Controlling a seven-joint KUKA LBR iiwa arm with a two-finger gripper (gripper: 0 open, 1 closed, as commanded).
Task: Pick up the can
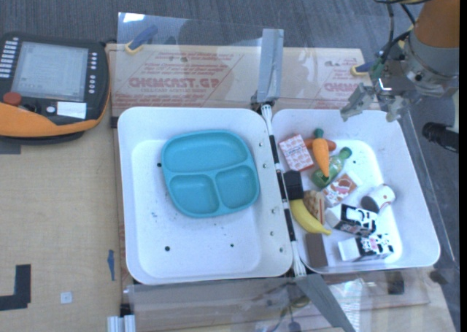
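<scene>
My gripper [375, 101] hangs above the right bin's [417, 177] far rim, fingers spread apart, holding nothing. The can [377, 197] lies on its side among clutter in that bin, well apart from me, near a banana [306, 218].

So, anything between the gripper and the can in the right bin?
Nothing visible. The gripper hangs over the right bin's far rim, with bare floor between it and the can, which lies uncovered on its side. A black-and-white carton crowds its near side.
</scene>
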